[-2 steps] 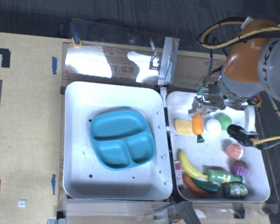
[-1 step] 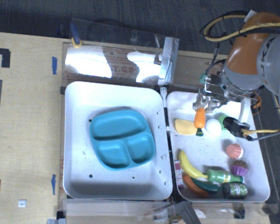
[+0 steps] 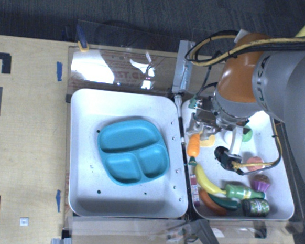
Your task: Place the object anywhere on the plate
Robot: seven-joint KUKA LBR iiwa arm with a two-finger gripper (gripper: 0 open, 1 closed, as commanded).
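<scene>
A blue divided plate [image 3: 133, 150] lies in the middle of the left white bin [image 3: 85, 113]. My gripper [image 3: 201, 129] is low over the upper left part of the right bin [image 3: 283, 200], close to the wall between the two bins. A small orange object [image 3: 193, 147] sits right below the gripper against that wall. Whether the gripper touches it I cannot tell. A pale yellow piece [image 3: 209, 141] lies just beside it.
The front of the right bin holds a yellow banana [image 3: 208, 182], a green bottle [image 3: 241, 192], a dark can [image 3: 255, 207], an orange-red item [image 3: 214, 204], a purple item [image 3: 262, 182] and a pink item [image 3: 254, 162]. A green item [image 3: 246, 134] lies under the wrist.
</scene>
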